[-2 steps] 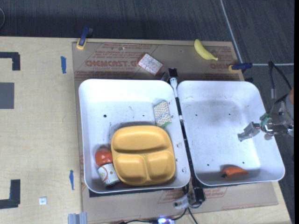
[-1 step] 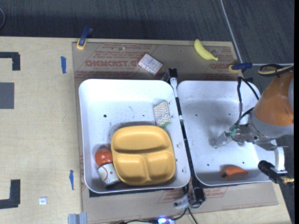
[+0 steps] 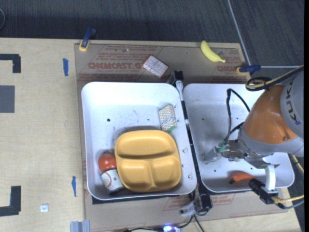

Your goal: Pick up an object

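Plywood bench spreads widest, pale and matte, with a brown printed cardboard sheet laid under the bins. We count two bins, both shallow white plastic with rounded corners: the left bin and the right bin, touching along their inner rims.

The arm comes in from the right over the right bin, its smooth orange band rounded like a dome, grey casing beyond it. A black cable loops above it.

In the left bin we see one yellow tray, glossy moulded plastic with three compartments, a long one above two smaller ones. Touching its left edge lies one can, orange on top and white below, tilted against the bin wall. One small patterned packet sits just above the tray's right corner.

In the right bin lies one orange piece, small and elongated, near the front wall, below the gripper.

The gripper, grey metal, points left over the right bin's floor; we cannot tell how its claw stands, and we see nothing between its tips.

On the cardboard beyond the bins rest one yellow banana and one small checked box. We count two blue clamps at the sheet's far corners.
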{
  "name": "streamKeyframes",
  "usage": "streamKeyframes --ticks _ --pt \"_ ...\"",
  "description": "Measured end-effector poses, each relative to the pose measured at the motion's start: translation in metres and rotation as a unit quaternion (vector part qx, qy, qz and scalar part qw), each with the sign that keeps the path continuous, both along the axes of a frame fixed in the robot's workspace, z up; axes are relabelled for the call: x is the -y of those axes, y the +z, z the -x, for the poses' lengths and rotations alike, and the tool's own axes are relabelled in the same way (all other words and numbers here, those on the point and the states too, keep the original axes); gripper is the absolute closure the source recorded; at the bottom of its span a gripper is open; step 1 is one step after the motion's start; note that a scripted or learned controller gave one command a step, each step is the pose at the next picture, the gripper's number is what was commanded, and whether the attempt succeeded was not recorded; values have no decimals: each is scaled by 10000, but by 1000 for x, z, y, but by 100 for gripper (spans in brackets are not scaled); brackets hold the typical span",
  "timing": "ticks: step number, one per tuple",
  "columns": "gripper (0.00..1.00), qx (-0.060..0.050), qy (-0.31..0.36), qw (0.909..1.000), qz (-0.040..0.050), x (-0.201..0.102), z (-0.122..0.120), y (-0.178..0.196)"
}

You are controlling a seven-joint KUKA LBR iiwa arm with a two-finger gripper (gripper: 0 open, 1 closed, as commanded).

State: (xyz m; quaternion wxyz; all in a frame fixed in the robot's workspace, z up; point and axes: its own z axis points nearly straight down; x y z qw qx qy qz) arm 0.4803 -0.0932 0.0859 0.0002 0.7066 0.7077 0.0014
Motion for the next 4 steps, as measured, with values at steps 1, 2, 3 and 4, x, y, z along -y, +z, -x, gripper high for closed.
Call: streamKeyframes --ticks 1,2,3,4 --pt "0 -7 -8 10000 10 -1 -15 0" --pt "0 -7 -9 10000 10 -1 -29 0" --pt "0 9 -7 10000 10 3 -5 0" --pt "0 -9 -7 10000 6 3 -11 0"
